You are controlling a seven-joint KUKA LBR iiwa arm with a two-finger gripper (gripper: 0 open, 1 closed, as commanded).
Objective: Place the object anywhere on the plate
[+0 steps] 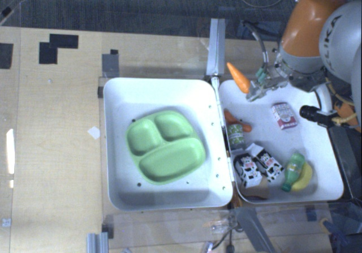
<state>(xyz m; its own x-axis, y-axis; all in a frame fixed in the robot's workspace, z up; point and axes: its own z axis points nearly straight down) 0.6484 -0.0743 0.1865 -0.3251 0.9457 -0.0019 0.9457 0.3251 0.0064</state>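
- Pale wooden bench (pixel 51 150) under a dark floor, bearing two shallow white bins side by side.
- Left bin (pixel 113 189) carries the green plate (pixel 165 145), three compartments, sitting near its middle.
- Right bin (pixel 328 184) holds the clutter: a small carton, cow-print packs, a green bottle beside a banana along its near edge.
- Arm (pixel 317 25) hangs over the right bin's far edge.
- Carrot (pixel 238 78) lies tilted at the right bin's far-left corner, against the rim. My guess is it's a light, stiff, smooth toy, likely to slip; best pinched across its thick middle.
- Gripper (pixel 257 90) hovers just beside the carrot's lower end, touching or not I cannot tell; whether its fingers are spread or pressed together I cannot tell either.
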